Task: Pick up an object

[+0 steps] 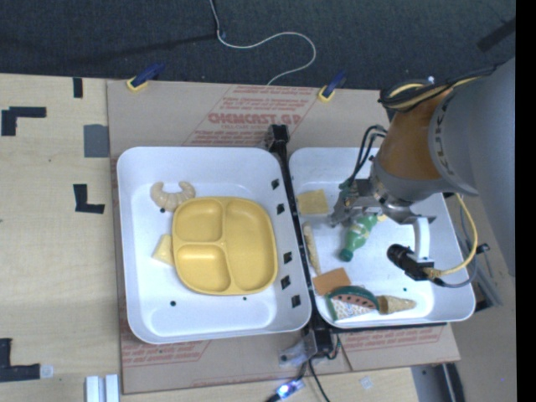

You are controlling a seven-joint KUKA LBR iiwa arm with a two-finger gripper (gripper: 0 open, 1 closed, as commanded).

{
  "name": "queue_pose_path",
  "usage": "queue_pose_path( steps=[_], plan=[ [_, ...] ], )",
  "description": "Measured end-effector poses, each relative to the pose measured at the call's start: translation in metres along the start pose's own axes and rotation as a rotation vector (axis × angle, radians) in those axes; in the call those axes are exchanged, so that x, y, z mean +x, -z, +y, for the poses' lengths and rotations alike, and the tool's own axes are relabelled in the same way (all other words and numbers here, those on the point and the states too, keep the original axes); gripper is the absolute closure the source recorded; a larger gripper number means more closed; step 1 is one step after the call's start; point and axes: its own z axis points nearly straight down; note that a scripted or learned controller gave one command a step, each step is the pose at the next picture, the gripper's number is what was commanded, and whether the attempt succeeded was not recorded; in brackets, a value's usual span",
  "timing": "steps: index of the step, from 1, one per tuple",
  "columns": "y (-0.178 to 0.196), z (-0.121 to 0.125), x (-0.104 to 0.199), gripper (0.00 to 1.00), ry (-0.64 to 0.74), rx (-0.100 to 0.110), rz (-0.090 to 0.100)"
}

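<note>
The hand point(358, 214), grip state unclear, sits at the green bottle's point(354, 238) top; the bottle may slip sideways.

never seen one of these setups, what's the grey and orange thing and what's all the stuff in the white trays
It is a robot arm, seen by one camera above the bench, reaching in from the right. Its gripper sits low in the right bin, right over a green bottle; whether it grips the bottle cannot be told. That bin also holds a watermelon slice, an ice cream cone, and flat tan and orange pieces. The left bin holds a yellow divided plate and a croissant.
</note>
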Motion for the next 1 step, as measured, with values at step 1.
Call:
queue_pose_path(
  steps=[1],
  plan=[
    [0.0634,0.0039,-0.0005,1.00,-0.001,0.026,0.010]
  ],
)
